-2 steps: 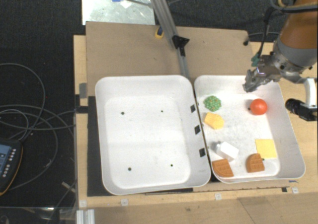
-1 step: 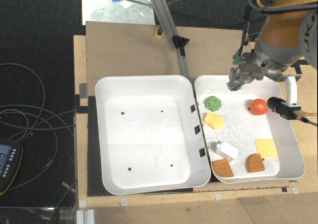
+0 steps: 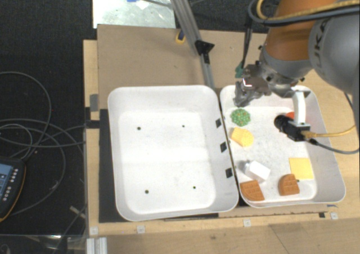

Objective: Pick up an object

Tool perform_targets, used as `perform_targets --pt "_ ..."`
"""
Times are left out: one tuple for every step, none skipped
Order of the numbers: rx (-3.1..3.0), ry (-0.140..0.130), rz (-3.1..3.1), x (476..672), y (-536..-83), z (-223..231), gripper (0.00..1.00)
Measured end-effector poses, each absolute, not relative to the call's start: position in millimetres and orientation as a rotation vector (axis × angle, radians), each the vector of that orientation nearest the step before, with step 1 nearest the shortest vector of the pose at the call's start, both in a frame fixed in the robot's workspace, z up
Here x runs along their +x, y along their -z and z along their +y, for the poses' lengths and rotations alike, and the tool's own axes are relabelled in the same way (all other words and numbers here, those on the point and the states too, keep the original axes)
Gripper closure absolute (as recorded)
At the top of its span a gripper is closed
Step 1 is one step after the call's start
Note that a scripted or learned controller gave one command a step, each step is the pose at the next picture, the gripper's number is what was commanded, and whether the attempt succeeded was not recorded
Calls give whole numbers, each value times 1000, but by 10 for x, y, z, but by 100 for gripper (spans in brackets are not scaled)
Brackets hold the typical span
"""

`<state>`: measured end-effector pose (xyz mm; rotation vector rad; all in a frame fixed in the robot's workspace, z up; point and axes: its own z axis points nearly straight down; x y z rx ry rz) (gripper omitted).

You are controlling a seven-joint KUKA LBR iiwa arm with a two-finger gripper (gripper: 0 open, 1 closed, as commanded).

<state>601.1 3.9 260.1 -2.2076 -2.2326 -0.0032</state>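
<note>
My gripper (image 3: 242,98) hangs over the far left part of the right bin (image 3: 332,182), just above and behind a green bumpy ball (image 3: 241,116). Nothing shows between its tips. Below the ball lies a yellow wedge (image 3: 243,137). Further toward the front are a white block (image 3: 257,169), a brown bread-like piece (image 3: 252,190), a second brown piece (image 3: 288,185) and a flat yellow square (image 3: 301,168). A small red item (image 3: 290,115) peeks out beside a black part of the arm.
The left bin (image 3: 163,148) lies beside the right one, split from it by a rim with black clips (image 3: 223,146). A grey pole (image 3: 185,16) slants across the back. Cables (image 3: 34,129) and a handheld pendant (image 3: 8,182) lie on the floor at left.
</note>
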Motion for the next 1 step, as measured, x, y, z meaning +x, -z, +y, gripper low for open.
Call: perform_targets --pt "-2209 1 -2231 6005 -2440 529 100"
